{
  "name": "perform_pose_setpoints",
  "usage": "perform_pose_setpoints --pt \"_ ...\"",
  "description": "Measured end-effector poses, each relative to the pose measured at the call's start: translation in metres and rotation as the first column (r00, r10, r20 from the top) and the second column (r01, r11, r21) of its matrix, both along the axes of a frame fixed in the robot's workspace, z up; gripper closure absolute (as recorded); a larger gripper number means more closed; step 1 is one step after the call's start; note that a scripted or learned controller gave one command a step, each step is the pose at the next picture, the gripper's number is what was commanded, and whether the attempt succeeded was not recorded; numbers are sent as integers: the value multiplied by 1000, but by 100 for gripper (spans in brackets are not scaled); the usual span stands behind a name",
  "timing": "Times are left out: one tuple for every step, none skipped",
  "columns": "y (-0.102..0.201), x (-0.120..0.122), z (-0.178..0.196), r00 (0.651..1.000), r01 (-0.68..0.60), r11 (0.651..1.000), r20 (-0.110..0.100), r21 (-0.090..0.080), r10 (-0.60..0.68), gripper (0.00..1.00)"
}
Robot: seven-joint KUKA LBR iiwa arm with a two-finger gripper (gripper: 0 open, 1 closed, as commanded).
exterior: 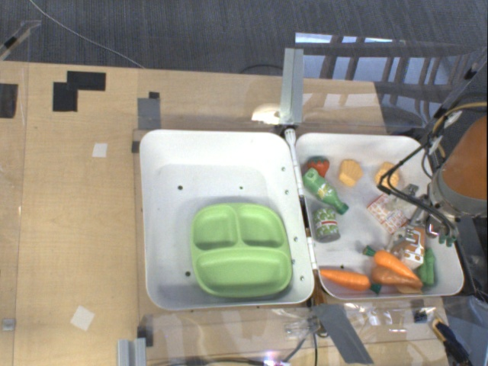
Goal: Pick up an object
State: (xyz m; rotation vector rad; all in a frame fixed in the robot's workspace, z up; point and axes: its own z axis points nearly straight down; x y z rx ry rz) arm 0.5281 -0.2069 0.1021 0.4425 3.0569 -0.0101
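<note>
The right bin (358, 147) holds several toy foods. Along its left side lie a red piece (317, 165), a green bottle (324, 191) and a green can (326, 224). A yellow chunk (350, 172) and another yellow piece (386, 174) sit further back. A printed packet (384, 212) lies mid-bin. One carrot (344, 279) lies along the front wall, and a second carrot (396, 265) lies by a small brown-and-white carton (412, 244) and a green piece (429, 266). My gripper (418, 221) hangs low over the packet and carton at the bin's right side.
The left bin (175, 158) holds a green divided plate (241, 248) toward its front. A metal post (293, 82) stands behind the wall between the bins. The arm's orange band (465, 166) and black cables (412, 158) overhang the right bin's right edge.
</note>
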Motion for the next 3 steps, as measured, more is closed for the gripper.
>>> perform_pose_setpoints --pt "-1 -14 0 1000 16 1000 3 -1 -16 0" --pt "19 -26 0 999 38 999 4 -5 -38 0" --pt "17 -25 -1 998 56 998 2 2 -56 0"
